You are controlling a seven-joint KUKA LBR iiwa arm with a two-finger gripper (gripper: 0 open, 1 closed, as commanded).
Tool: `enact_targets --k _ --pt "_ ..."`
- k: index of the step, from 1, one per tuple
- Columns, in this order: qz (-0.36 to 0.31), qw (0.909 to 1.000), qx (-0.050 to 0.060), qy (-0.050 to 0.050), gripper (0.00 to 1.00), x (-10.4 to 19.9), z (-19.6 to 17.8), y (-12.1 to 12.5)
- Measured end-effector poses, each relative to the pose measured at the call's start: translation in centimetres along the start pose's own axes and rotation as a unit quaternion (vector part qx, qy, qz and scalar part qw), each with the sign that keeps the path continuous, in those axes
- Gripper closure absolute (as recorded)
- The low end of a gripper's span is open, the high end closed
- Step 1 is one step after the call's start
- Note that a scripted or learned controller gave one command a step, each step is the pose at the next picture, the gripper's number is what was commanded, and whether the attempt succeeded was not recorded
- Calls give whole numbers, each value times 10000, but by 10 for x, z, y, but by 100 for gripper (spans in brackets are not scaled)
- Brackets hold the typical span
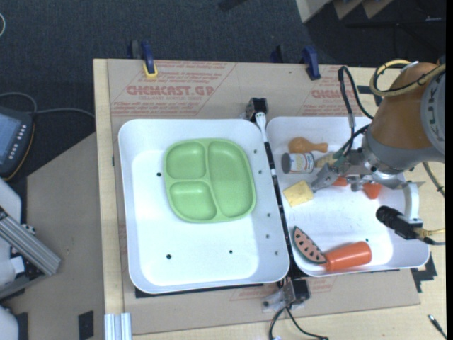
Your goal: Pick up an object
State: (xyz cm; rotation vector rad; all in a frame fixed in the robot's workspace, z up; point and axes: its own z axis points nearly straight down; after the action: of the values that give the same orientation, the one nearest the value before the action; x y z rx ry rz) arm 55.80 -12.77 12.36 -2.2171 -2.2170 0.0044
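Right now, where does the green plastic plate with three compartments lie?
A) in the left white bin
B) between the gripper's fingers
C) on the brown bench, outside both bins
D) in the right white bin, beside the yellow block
A: the green plastic plate with three compartments lies flat in the left white bin, apart from the gripper over the right white bin.

The metal gripper (327,176) is dull grey, below an orange band (400,112) on the grey arm. Just beside it to the left lies a pale yellow cheese-like wedge (298,194); above that, a small jar (300,163) with a grey lid and yellowish label, and a tan drumstick-shaped toy (306,146). Below the gripper sit a red-orange cylinder (347,255) and a watermelon slice toy (309,246), red with dark seeds. Far left, a light green divided plate (210,180) rests in a white bin (141,211).
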Motion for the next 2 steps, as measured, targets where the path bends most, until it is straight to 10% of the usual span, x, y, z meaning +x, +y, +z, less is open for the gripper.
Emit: enact_targets --k 1,2 --pt "-5 10000 -47 17 0 2 36 3" --pt "-5 9999 -111 -2 100 1 21 6"
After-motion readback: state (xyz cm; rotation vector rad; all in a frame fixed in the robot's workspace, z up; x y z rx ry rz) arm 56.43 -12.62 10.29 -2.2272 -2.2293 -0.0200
